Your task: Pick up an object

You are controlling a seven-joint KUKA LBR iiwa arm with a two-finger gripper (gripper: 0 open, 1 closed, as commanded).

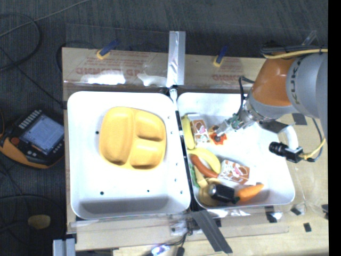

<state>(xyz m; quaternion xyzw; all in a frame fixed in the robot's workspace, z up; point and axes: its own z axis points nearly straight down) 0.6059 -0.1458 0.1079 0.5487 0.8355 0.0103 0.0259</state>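
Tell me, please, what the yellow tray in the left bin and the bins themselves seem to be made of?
Yellow tray: probably moulded plastic, matte to slightly glossy, with rounded compartments and even colour. Bins: likely smooth white plastic, with soft rounded corners and a faint sheen; the picture cannot rule out coated metal.

— How many bins do you count on the bench?

— Two white bins: the left bin (pixel 80 196) and the right bin (pixel 277 180).

— And inside the left one?

— One yellow divided tray (pixel 132 137).

— What about the right one?

— Two small printed cartons (pixel 200 130) (pixel 234 171), one carrot (pixel 250 191), one banana (pixel 187 134), one black object (pixel 224 192), one small red piece (pixel 219 137). Some items overlap, so the pile's exact count I cannot tell.
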